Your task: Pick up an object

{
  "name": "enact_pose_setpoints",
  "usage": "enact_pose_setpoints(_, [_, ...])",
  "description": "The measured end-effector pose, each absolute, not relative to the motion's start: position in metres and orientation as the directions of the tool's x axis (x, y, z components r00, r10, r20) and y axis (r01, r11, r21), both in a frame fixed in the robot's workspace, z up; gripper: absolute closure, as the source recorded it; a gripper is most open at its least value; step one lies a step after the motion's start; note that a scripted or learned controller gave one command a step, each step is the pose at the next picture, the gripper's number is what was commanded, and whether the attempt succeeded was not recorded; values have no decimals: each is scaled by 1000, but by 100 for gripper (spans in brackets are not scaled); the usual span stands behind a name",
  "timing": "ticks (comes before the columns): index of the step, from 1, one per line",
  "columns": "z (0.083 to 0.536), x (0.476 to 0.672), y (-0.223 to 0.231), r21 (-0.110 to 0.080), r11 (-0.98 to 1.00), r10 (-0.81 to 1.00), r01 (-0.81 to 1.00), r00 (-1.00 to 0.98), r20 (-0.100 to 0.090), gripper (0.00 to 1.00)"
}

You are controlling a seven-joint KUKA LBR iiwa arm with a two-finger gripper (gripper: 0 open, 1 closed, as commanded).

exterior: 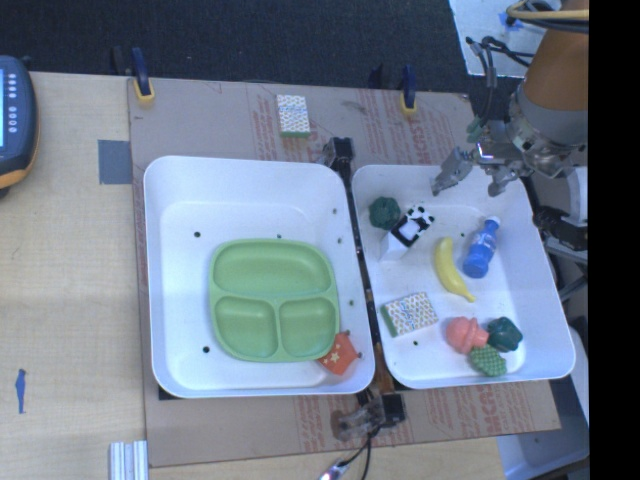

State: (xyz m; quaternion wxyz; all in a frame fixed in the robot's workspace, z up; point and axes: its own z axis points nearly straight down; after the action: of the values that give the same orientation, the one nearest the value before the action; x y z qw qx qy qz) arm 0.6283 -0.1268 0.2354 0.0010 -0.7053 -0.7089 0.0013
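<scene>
Your gripper (pixel 478 173) hangs with fingers spread and empty over the right bin (pixel 545 268), at its 12 o'clock rim. Just toward 6 lies the blue bottle (pixel 481 248), beside the banana (pixel 452 270): probably light, stiff, slick plastic, so pinch across its body; neighbours crowd close

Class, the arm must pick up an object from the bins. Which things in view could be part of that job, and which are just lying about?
Job:
claw
banana
blue bottle
panda toy
patterned block
orange toy

Lying about:
green tray
clamps
handset
</scene>
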Motion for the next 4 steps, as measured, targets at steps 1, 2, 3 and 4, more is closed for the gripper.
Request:
enact_pose_setpoints(1, [106,577,-167,-1,4,1000,1000,-4,-3,0])
enact_pose_setpoints(2, [122,579,-167,2,7,1000,1000,-7,-3,100])
enact_pose_setpoints(3, [122,579,-167,1,8,1000,1000,-8,-3,0])
enact_pose_setpoints(4, [132,579,-168,0,8,1000,1000,-8,-4,100])
